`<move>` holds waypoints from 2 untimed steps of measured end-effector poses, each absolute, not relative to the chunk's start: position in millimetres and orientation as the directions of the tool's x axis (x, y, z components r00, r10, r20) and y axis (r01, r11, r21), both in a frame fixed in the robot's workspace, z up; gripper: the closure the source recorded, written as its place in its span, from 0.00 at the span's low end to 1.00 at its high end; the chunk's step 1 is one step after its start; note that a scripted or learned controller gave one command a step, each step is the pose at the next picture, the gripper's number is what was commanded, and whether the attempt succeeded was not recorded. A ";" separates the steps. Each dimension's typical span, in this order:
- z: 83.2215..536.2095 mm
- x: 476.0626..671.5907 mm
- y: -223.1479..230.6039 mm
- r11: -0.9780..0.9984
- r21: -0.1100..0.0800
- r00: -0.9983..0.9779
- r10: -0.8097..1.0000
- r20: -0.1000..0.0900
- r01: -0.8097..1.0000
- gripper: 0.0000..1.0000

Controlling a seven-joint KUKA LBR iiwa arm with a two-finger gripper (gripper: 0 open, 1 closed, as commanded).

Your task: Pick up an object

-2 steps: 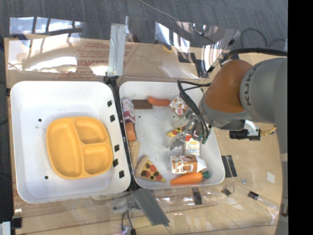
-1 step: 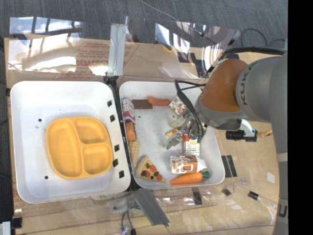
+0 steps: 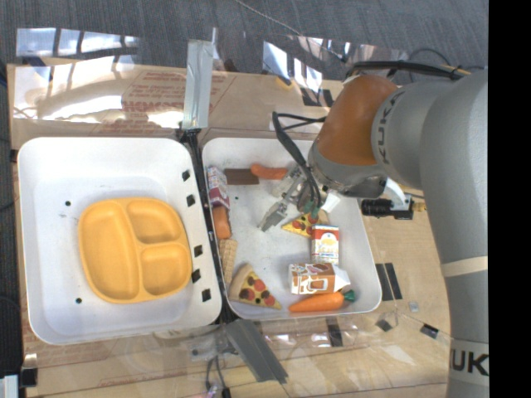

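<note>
Yellow plastic, smooth and glossy, forms the three-compartment tray (image 3: 133, 249) lying in the left white bin (image 3: 41, 305). The right bin (image 3: 365, 264) holds toy food: a triangular pizza slice (image 3: 251, 287) with red dots at the lower left, a long orange carrot (image 3: 317, 303) with a green tip along the bottom wall, a boxy brown-and-white carton (image 3: 311, 278) just above the carrot, a small orange-and-white carton (image 3: 326, 243) above that, a second pizza wedge (image 3: 299, 225) near the centre, a reddish sausage (image 3: 267, 172) by the top wall, and a ridged cone and wrapped items along the left wall. Above the centre of this bin hangs the metallic grey gripper (image 3: 280, 208), its slender fingers spread apart with nothing between them, tips near the second pizza wedge.
</note>
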State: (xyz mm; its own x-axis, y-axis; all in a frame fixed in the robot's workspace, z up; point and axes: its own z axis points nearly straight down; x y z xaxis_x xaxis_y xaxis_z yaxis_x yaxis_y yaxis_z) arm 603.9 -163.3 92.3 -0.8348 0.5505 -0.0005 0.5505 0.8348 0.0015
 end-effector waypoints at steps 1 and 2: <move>93.7 565.9 -183.8 0.799 0.001 -0.799 0.602 -0.003 0.602 0.00; 93.4 627.2 -188.5 0.811 0.002 -0.811 0.586 -0.002 0.586 0.00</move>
State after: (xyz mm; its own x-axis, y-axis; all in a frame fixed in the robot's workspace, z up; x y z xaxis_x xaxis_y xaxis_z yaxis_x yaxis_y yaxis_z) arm 627.2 -188.5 93.4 -0.8106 0.5855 -0.0024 0.5855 0.8106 0.0015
